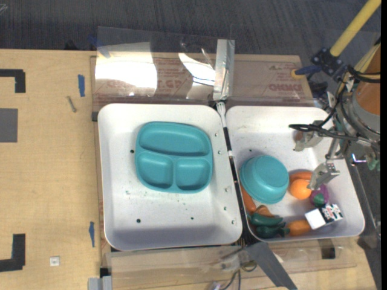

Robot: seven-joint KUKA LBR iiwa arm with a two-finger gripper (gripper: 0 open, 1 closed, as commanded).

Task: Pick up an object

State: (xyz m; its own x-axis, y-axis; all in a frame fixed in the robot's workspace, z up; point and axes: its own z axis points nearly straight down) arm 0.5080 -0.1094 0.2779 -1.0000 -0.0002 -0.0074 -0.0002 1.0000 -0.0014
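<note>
- several small items heaped lower right of frame in right bin [347, 222]: orange ball [300, 188], teal bowl [264, 178], white block [316, 219].
- likely light and stiff; round ball probably slippery, best pinched across the middle.
- gripper [315, 159] just above ball, spread apart, holding nothing.

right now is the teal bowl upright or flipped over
Flipped over: the teal bowl shows its flat base on top and no hollow, lying in the right bin.
</note>
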